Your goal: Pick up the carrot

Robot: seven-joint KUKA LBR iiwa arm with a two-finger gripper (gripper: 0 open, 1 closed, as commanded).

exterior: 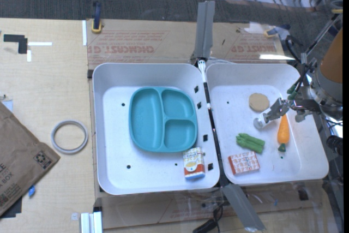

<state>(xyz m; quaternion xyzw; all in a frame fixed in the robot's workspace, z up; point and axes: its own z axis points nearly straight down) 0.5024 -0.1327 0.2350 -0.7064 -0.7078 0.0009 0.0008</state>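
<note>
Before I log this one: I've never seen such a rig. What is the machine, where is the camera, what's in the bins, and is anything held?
One fixed camera looks down at a slant on two white bins. A grey robot arm enters from the view's right; its gripper sits low in the right bin, just left of the carrot. Nothing can be seen held. That bin also has a tan round piece, green beans and a red patterned packet. The left bin holds a teal divided plate and a small carton. A tape ring lies outside on the bench.
</note>
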